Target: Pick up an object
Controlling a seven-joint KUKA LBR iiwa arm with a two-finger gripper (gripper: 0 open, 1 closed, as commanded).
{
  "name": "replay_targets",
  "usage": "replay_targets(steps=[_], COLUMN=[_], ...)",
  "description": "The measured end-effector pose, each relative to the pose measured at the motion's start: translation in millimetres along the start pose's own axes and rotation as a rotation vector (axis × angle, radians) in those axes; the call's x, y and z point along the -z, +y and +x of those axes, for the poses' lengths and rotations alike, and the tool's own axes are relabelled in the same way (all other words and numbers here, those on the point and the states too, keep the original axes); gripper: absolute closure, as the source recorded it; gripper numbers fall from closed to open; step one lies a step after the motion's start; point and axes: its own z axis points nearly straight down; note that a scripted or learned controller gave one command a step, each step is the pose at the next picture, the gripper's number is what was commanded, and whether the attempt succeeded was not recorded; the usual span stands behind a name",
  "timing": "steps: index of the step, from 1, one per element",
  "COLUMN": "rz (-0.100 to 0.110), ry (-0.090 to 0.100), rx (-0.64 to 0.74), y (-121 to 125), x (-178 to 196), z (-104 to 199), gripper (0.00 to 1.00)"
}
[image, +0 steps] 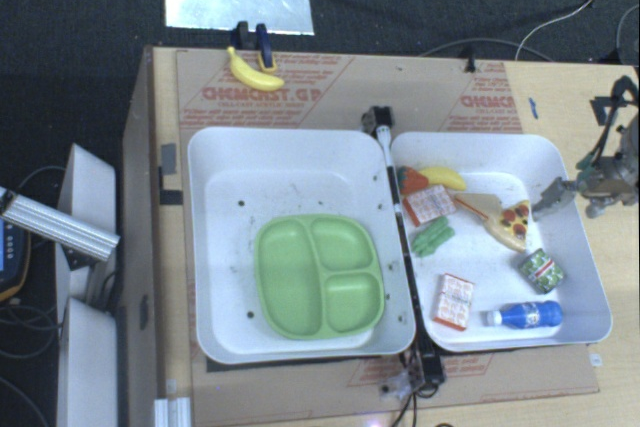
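Observation:
The right bin (570, 165) holds several small items: a yellow toy banana (441, 178), an orange-red piece (411, 183), a red-and-white packet (431, 205), a green pea pod (432, 237), a pizza slice (508, 221), a green can (540, 270), a blue bottle (525, 316) and a red-and-white box (453, 301). My gripper (562, 194) hangs over the right rim of this bin, just right of the pizza slice and above the can. Nothing is visibly held in it.
The left bin (215, 175) holds a green divided plate (320, 275). Another yellow banana (253, 72) lies on the cardboard behind the bins. A divider ridge (395, 215) separates the two bins. Cables run along the bench at the back right.

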Motion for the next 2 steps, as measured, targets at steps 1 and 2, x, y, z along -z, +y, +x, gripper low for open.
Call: replay_targets(steps=[1, 2], rz=[-0.001, -0.007], ry=[0.001, -0.007], rx=[0.001, -0.004], y=[56, 108], x=[-34, -136], z=[68, 90], gripper=[0.00, 0.00])
